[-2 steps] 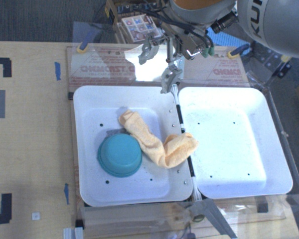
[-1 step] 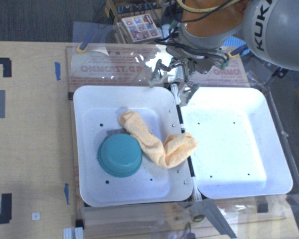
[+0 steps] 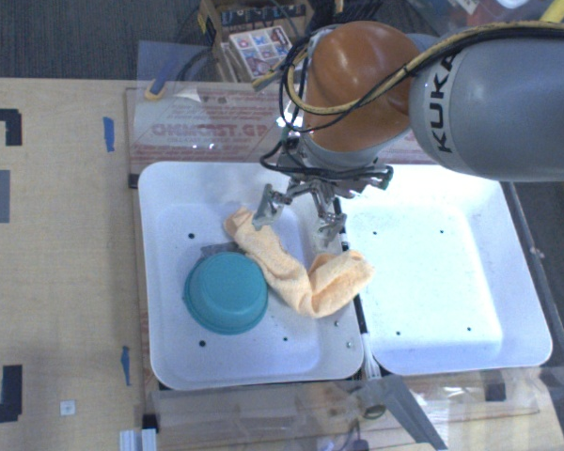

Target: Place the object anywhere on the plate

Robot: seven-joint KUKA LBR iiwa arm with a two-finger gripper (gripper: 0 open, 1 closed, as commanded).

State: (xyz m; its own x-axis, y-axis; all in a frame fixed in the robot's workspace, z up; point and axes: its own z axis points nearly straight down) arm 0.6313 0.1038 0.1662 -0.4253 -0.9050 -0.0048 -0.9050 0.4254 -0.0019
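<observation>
Two white bins (image 3: 451,341) fill the bench. Above the left one the gripper (image 3: 301,216) hangs with fingers spread, gripping nothing. Its target, a yellow cloth (image 3: 296,272), lies draped at three o'clock of the teal plate (image 3: 227,292), touching it.

The arm (image 3: 508,101) is a thick, rounded tube of smooth grey metal, with "KUKA" printed in black capitals along its side. Past it sits a glossy orange-brown dome (image 3: 357,73) that catches the light. Black and yellow cables (image 3: 334,101) loop across that dome and trail back along the grey casing. Below hangs a small dark mounting piece, and from it the gripper (image 3: 301,219), with thin silvery metal fingers (image 3: 266,207).
</observation>
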